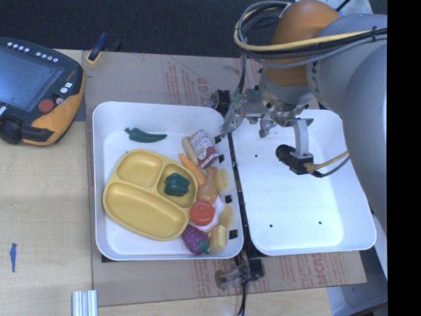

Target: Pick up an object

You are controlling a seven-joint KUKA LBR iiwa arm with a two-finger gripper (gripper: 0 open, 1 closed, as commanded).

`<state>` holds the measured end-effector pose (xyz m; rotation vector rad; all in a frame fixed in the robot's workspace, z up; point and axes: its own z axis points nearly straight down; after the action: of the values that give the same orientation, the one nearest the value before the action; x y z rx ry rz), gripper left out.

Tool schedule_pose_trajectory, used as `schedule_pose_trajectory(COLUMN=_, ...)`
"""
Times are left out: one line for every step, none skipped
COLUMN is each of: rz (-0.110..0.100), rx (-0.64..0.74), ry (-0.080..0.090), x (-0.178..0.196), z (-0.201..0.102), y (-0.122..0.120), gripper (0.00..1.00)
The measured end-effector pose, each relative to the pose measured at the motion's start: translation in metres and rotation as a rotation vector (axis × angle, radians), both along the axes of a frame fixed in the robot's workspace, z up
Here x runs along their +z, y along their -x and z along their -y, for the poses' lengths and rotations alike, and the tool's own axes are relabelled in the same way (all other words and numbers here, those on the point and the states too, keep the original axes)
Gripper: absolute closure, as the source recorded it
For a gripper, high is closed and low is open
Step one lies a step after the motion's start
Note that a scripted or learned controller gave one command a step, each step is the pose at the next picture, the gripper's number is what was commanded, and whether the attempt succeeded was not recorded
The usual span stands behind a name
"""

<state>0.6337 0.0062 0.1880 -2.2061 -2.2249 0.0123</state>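
The left bin (105,120) holds the toy food. A yellow divided plate (141,203) carries a dark green pepper (176,184). Along the bin's right side lie a red and white packet (202,146), an orange carrot (193,168), a red tomato (202,212), a purple piece (196,240) and several pale yellow pieces (220,236). A long green chili (146,135) lies near the back wall. My gripper (263,120) hangs over the back left corner of the right bin (329,232), just right of the packet, with nothing seen in it.
A teach pendant (36,91) rests on the bench at the back left. The grey arm and its orange band (302,38) rise over the right bin's back. Black cables loop around the wrist, and a black clip (237,276) sits at the front between the bins.
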Motion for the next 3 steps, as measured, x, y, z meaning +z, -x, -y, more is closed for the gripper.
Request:
schedule_pose_trajectory(rz=0.027, rx=-0.006, ry=0.003, x=0.178, z=0.035, y=-0.007, gripper=0.00)
schedule_pose_trajectory(rz=0.002, rx=-0.012, ry=0.004, x=0.111, z=0.110, y=0.019, gripper=0.00)
schedule_pose_trajectory(rz=-0.003, rx=-0.002, ry=-0.001, x=-0.004, z=0.072, y=-0.021, gripper=0.00)
